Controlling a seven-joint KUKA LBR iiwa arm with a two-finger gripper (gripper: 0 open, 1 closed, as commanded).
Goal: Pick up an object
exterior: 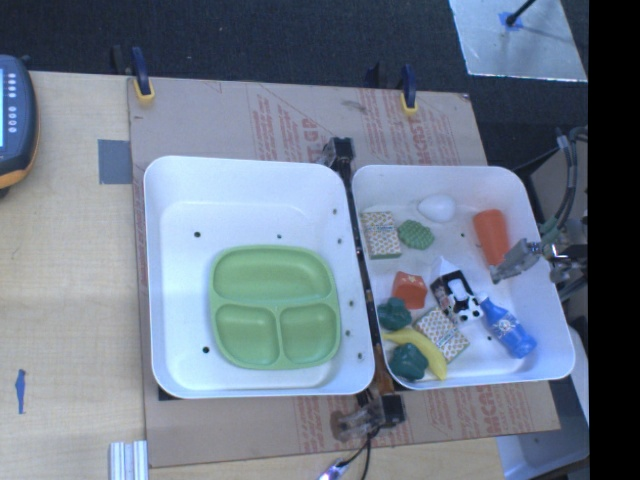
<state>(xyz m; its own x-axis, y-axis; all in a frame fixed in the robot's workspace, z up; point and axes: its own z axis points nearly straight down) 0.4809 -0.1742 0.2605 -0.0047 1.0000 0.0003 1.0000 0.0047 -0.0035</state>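
Yellow banana (425,351) lies half under green toys; tool (520,258), cut off at right, grip unclear.

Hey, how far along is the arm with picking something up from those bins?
Barely begun. Nothing looks lifted: the orange block, blue bottle and banana all lie in the right bin. The gripper sits at that bin's right side near the orange block, with nothing visibly held. The grasp and lift are still left.

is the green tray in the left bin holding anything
Empty. The green tray lies flat in the left bin, and all three compartments show bare green.
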